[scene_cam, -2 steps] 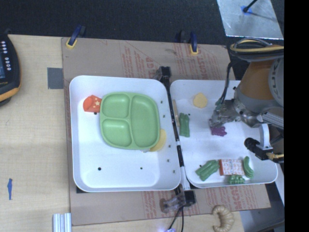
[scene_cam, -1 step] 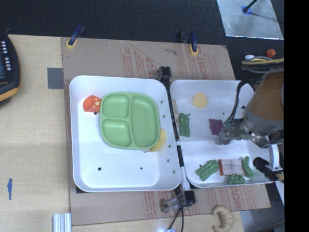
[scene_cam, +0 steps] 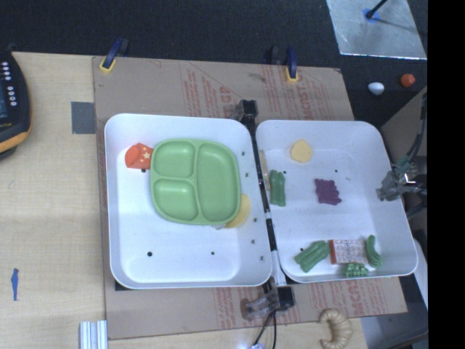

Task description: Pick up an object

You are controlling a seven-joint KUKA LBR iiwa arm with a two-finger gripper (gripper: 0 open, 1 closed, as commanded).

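Note:
The right bin (scene_cam: pixel 363 140) holds a yellow round piece (scene_cam: pixel 301 150), a green pickle-like piece (scene_cam: pixel 277 187) and a purple lumpy piece (scene_cam: pixel 327 191). Along its near wall lie a green bean-like piece (scene_cam: pixel 312 255), a red and white packet (scene_cam: pixel 346 251), a small green pod (scene_cam: pixel 373 251) and a small green cluster (scene_cam: pixel 355 270). My gripper (scene_cam: pixel 394 186) hangs at that bin's right rim, well right of the purple piece, with nothing seen in it. The left bin (scene_cam: pixel 131 253) carries a green divided plate (scene_cam: pixel 196 182), a red piece with a star (scene_cam: pixel 138 155) and a yellow piece (scene_cam: pixel 241 211) partly under the plate.
Both bins rest on a cardboard sheet (scene_cam: pixel 174 86) clamped at the far edge. A teach pendant (scene_cam: pixel 11 107) lies at the far left of the bench. A beige curled object (scene_cam: pixel 336 327) sits in front of the right bin.

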